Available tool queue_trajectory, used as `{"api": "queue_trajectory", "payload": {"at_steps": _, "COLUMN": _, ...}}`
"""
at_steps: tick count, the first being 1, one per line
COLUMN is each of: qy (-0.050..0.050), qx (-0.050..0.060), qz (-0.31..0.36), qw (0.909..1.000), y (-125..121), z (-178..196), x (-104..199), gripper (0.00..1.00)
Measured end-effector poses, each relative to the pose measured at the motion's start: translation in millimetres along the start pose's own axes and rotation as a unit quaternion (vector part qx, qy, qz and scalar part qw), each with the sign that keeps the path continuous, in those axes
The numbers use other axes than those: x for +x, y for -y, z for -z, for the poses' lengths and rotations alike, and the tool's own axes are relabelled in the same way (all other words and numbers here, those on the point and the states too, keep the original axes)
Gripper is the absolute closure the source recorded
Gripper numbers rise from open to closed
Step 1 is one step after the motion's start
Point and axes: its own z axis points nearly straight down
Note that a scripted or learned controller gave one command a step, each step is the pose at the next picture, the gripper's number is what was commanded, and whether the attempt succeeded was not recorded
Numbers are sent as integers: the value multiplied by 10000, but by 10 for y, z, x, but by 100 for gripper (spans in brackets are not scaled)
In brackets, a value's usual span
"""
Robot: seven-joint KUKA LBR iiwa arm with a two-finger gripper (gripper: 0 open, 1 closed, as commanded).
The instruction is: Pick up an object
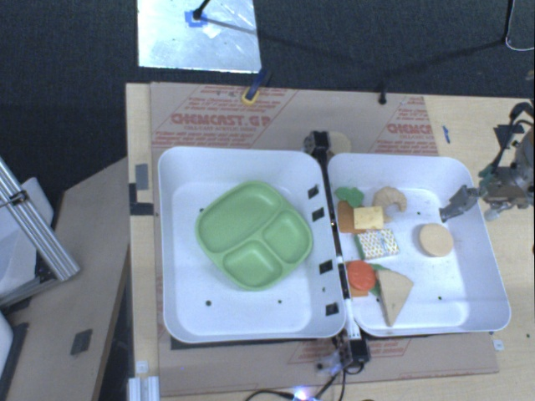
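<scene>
Nothing is being carried yet — the pick looks barely begun. The tool (471,200) is sitting at the right rim of the right bin (489,307), reaching in from the edge of the counter (142,140), and its one visible grey finger is pointing toward the bin's interior with nothing showing against it. Whether the fingers are apart or together I cannot tell; the view is too small and slanted there.

The candidates are all lying in the right bin. A round tan disc (435,240) is resting nearest the tool, just inside the rim. Further left, a pale bread-like piece (389,197), a yellow block (368,218), an orange piece (345,216) and a green piece (350,195) are crowding together beside the divider, with a patterned square (378,243) just below them, then a red-orange round piece (360,276) and a tan wedge (394,293) touching or nearly touching it.

The left bin (180,307) is holding a green divided plate (254,236).

So everything is remaining: choosing an item, descending, closing, lifting. The disc seems the likeliest target — close and standing apart from the cluster.
</scene>
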Motion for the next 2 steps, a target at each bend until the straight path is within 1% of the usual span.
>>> {"api": "queue_trajectory", "payload": {"at_steps": 1, "qy": 14, "qx": -61, "qz": 18, "qw": 10000, "y": -23, "z": 75, "x": 8, "gripper": 0}}
{"api": "queue_trajectory", "payload": {"at_steps": 2, "qy": 10, "qx": -47, "qz": 10, "qw": 10000, "y": -22, "z": -345, "x": -18, "gripper": 0}}
